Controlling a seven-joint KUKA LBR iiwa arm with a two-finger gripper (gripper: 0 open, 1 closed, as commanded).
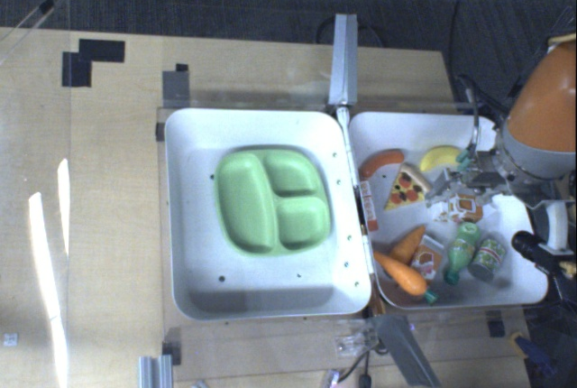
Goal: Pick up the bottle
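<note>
Small green plastic bottle lies in the right white bin, lower right of frame, between a small carton and a green-labelled can. Tool sits above it in the same bin, over a white packet; can't tell its finger state. Two orange carrots left of bottle. Green divided tray in left bin.

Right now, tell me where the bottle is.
The green bottle lies in the right bin, toward its near right corner, between a small carton and a green can, below the gripper.
</note>
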